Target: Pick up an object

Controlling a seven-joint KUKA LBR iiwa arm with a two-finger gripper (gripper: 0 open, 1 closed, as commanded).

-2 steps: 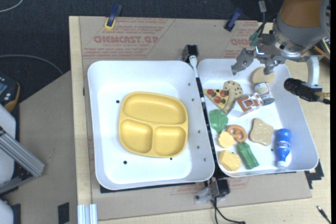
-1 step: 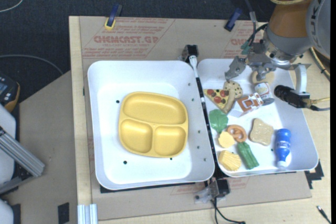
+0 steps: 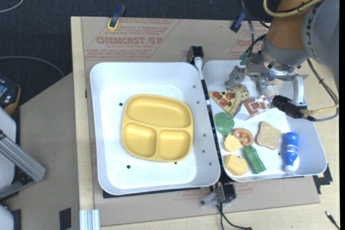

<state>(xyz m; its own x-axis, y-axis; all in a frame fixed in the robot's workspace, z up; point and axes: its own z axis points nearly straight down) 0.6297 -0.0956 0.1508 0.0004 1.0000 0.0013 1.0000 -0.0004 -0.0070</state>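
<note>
You see two white bins side by side on the bench. The left bin (image 3: 102,132) holds a yellow tray (image 3: 157,127) with three compartments, lying flat near its middle.

The right bin (image 3: 318,156) holds the small items. A pizza slice (image 3: 225,99) lies at its upper left, near the divider. Below it lies a green leaf (image 3: 224,123). A pretzel (image 3: 243,136) overlaps a yellow disc (image 3: 232,143). A green stick (image 3: 253,159) lies tilted below the pretzel, beside a yellow chunk (image 3: 236,165) at the lower left corner. A bread slice (image 3: 268,136) lies right of the pretzel. A blue bottle (image 3: 290,150) lies near the right wall. A red-and-white packet (image 3: 257,105) lies between the pizza slice and the bread slice.

The arm (image 3: 294,19) reaches in from the right. The gripper (image 3: 253,82) sits low over the upper part of the right bin, just above the pizza slice and the packet. You cannot tell how its jaws stand, and nothing can be confirmed between them.
</note>
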